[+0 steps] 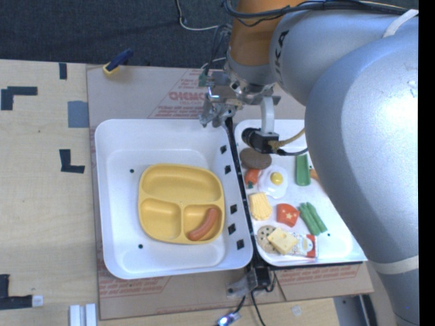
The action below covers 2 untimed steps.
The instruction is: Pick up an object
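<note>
While my gripper (216, 112) hangs over the far right corner of the left bin (109, 182), I cannot tell whether it is open or closed. The nearest pick, I judge, is the brown disc (255, 159), just across the shared wall in the right bin's (340, 240) far left corner. The sausage (204, 224) lies farther off in the yellow tray (163, 182), slanting near-left to far-right.

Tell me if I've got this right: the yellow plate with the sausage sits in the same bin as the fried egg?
Not quite. The camera view shows the yellow plate with the sausage in the left bin, while the fried egg lies in the right bin beside it.
</note>
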Available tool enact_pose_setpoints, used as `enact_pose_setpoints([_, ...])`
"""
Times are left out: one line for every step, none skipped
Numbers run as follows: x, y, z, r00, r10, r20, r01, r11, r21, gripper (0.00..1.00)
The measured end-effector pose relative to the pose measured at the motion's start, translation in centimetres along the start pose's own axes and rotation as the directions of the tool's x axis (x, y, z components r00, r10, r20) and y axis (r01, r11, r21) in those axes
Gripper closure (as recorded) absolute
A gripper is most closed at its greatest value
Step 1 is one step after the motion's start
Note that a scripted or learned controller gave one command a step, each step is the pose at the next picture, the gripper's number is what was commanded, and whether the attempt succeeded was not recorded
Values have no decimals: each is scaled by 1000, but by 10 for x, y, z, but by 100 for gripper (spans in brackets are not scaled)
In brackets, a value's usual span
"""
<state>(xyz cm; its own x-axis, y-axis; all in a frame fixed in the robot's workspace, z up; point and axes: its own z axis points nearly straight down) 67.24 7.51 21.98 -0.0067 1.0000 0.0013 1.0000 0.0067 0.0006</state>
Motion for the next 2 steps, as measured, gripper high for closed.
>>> enact_pose_setpoints([-5,-1,1,1000,5,3,-5,1000,2,100])
enact_pose_setpoints([-11,-4,-12,1000,5,2,-5,1000,0,100])
